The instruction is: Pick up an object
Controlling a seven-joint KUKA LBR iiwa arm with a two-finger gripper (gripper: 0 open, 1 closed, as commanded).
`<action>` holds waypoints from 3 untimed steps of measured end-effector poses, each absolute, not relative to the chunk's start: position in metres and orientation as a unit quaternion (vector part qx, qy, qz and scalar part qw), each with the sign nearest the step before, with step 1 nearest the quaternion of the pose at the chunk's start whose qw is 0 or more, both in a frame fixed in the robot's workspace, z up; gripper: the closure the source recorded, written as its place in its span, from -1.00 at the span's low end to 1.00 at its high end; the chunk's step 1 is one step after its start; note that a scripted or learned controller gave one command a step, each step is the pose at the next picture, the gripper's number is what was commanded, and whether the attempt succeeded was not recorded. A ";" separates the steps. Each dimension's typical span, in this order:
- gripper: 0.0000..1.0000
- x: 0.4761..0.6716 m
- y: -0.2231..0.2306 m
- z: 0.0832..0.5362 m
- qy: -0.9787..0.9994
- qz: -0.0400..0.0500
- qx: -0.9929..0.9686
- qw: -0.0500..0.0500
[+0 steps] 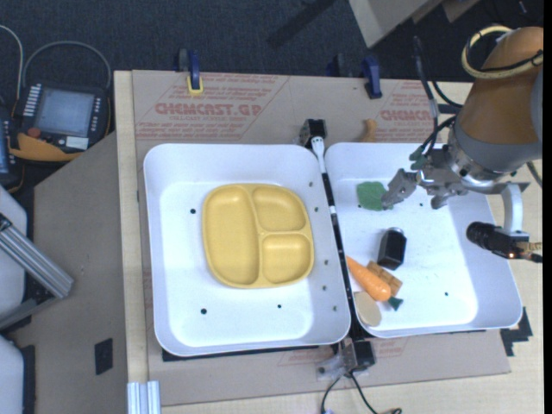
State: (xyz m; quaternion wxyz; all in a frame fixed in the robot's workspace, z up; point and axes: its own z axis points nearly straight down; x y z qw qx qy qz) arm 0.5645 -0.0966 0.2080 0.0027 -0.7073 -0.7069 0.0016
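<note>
Hand hovers over the right bin, fingers apart and holding nothing; the green object lies just to its left, the black one below.

Yellow tray (three compartments), pendant

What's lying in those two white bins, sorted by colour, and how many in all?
Yellow: 1, the divided tray in the left bin.
Green: 1, a small piece in the right bin.
Black: 1, a small block.
Orange: 1, a toy carrot.
Total: 4
</note>
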 end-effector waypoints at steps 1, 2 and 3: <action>-1.00 0.561 -0.096 0.144 -0.707 0.002 -0.707 0.003; -1.00 0.560 -0.095 0.091 -0.707 0.002 -0.707 0.003; 1.00 0.562 -0.096 0.105 -0.707 0.000 -0.708 0.000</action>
